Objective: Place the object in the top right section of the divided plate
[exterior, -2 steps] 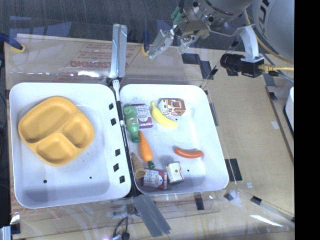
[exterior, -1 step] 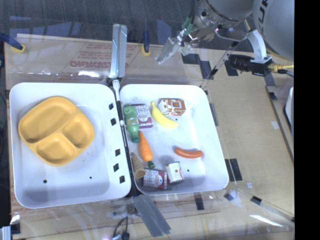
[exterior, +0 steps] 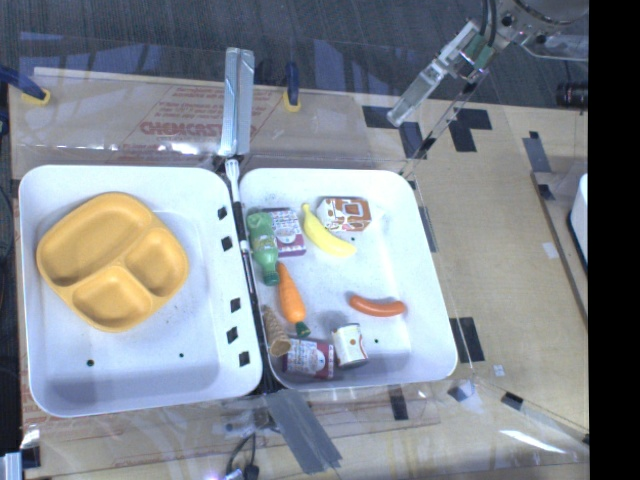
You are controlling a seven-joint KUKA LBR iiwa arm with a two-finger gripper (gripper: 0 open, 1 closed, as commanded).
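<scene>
While arm sits high at upper right, gripper [exterior: 425, 143] hangs above bench beyond right bin's [exterior: 425, 268] far corner, well apart from all items; finger spacing cannot be judged, nothing seen in its grasp. Yellow divided plate [exterior: 110, 260] lies in left bin [exterior: 120, 378], upper left part. Right bin contents: banana [exterior: 328, 236], carrot [exterior: 290, 294], sausage [exterior: 377, 306], green bottle [exterior: 264, 248], small cartons [exterior: 343, 214], ice-cream cone [exterior: 276, 332] near front wall. All items apart from plate.
</scene>
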